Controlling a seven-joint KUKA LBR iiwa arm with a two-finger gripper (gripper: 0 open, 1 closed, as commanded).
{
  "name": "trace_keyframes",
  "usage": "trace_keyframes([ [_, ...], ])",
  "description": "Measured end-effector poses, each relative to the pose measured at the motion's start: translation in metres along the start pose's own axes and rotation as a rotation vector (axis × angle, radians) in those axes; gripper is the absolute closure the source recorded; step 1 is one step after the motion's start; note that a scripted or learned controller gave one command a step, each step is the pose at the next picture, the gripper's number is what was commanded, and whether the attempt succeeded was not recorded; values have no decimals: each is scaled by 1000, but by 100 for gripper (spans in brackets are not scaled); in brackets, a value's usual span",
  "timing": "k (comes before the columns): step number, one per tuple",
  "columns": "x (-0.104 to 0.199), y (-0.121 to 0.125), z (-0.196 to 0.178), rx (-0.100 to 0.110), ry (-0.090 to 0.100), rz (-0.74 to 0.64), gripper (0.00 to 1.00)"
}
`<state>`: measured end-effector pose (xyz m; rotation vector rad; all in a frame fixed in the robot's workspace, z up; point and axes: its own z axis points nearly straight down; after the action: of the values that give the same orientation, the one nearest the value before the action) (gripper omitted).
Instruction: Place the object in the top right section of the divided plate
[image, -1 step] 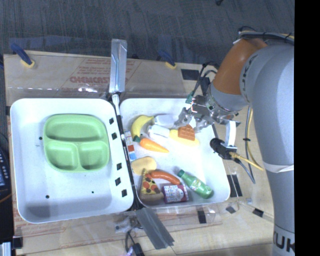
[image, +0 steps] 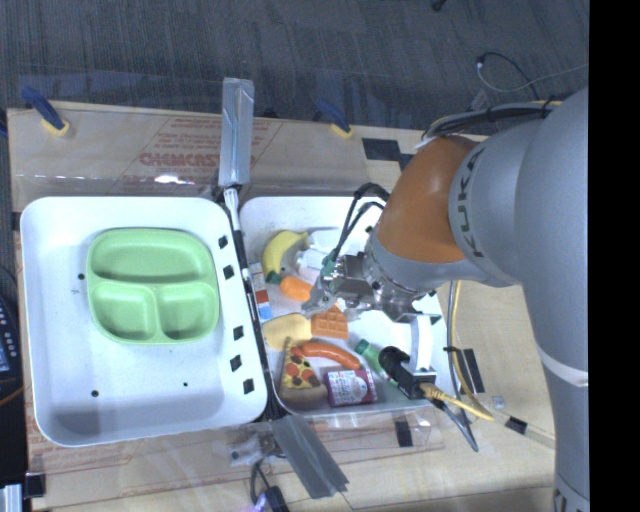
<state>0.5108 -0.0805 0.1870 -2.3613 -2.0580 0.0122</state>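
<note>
The left bin (image: 45, 330) is smooth white plastic with rounded corners. In it lies the plate (image: 153, 284), a matte green oval with three sections: one long, two small. The right bin (image: 262, 212) holds toy food: a curved yellow banana (image: 283, 249), an orange carrot (image: 296, 288), a ridged orange waffle (image: 330, 324), a glossy hot dog (image: 328, 352), a pizza slice (image: 297, 371) and a small can (image: 349, 387). The metal gripper (image: 333, 290) hangs low over this bin, just above the waffle, beside the carrot. I cannot tell whether its jaws are open or closed, or what they hold.
</note>
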Motion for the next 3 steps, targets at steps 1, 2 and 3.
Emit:
trace_keyframes([
  [1,-24,-14,97,-11,1,116,100],
  [2,48,-41,-4,-10,0,-68,100],
  [3,141,-55,-3,-10,-1,-179,100],
])
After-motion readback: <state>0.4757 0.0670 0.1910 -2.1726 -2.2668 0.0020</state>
